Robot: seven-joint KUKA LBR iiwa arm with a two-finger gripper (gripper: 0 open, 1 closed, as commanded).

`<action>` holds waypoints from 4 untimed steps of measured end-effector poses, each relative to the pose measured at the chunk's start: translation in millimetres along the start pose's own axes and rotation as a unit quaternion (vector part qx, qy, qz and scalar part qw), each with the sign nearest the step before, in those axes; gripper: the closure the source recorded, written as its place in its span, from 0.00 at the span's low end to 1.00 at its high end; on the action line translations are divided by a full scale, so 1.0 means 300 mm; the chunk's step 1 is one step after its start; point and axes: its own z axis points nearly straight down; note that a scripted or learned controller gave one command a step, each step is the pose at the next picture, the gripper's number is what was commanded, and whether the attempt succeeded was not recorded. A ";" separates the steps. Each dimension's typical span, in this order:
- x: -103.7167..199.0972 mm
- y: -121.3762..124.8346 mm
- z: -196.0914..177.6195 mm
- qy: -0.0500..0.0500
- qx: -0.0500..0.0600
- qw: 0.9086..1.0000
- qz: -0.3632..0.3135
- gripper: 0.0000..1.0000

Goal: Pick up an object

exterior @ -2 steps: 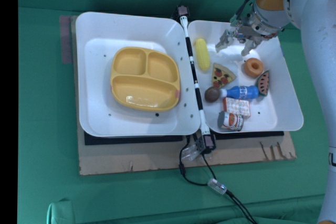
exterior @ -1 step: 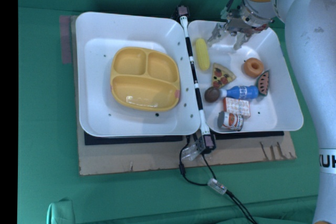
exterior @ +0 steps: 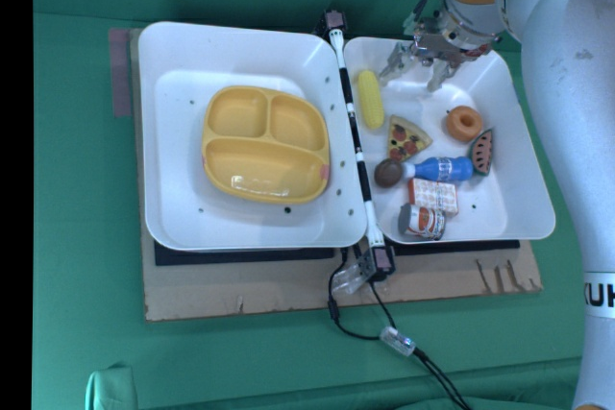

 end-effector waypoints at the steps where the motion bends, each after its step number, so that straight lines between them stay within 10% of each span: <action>1: 0.026 -0.025 0.001 0.001 -0.008 1.000 0.001 0.00; 2: 0.018 -0.012 -0.065 -0.002 -0.017 1.000 0.003 1.00; 3: 0.017 -0.013 -0.065 -0.002 -0.017 1.000 0.003 0.00; 4: 0.026 -0.057 0.001 0.002 -0.009 1.000 0.001 0.00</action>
